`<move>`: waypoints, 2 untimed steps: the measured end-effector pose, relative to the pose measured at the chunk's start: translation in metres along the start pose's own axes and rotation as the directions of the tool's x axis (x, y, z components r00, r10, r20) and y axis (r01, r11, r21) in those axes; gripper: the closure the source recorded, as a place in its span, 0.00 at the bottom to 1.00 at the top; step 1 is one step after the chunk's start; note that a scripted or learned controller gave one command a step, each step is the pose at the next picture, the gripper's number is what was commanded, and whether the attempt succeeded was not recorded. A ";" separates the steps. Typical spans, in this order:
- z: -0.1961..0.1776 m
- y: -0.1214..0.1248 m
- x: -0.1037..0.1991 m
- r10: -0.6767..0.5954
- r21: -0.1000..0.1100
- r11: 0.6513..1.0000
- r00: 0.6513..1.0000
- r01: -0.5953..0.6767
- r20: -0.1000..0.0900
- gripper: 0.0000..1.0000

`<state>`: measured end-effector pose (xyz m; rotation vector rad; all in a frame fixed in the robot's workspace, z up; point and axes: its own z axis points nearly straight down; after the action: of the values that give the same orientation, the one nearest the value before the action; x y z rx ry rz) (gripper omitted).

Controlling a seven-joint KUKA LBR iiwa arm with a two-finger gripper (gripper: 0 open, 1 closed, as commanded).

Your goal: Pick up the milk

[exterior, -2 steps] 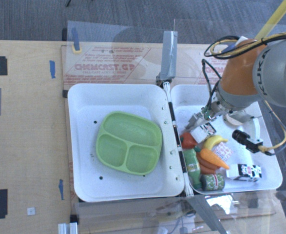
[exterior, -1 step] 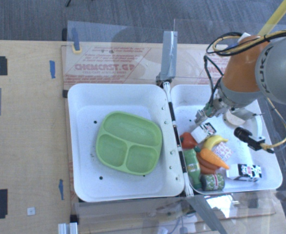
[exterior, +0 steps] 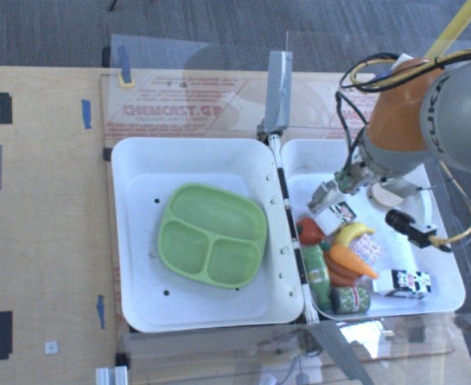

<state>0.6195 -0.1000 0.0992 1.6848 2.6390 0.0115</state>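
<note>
The milk (exterior: 412, 281) is a small white carton with black cow patches, lying on its side near the front right corner of the right bin (exterior: 452, 295). My gripper (exterior: 330, 196) hangs low over the back left part of that bin, well to the left of and behind the milk. A small white box with black print (exterior: 342, 212) lies right beside the gripper. Nothing shows between the gripper and the milk except other groceries.
In the right bin lie a red vegetable (exterior: 308, 231), a banana (exterior: 354, 233), a carrot (exterior: 352, 261), a green bottle (exterior: 315, 265), a green can (exterior: 350, 298) and a pink-dotted packet (exterior: 370, 249). A green divided plate (exterior: 211, 235) sits in the left bin (exterior: 131, 215).
</note>
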 end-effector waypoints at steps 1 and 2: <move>0.011 -0.056 -0.005 -0.066 0.007 0.998 0.998 0.066 -0.002 0.00; -0.001 -0.053 -0.006 -0.064 -0.002 0.998 0.998 0.064 0.002 1.00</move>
<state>0.5738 -0.1283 0.1000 1.5980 2.6891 0.0113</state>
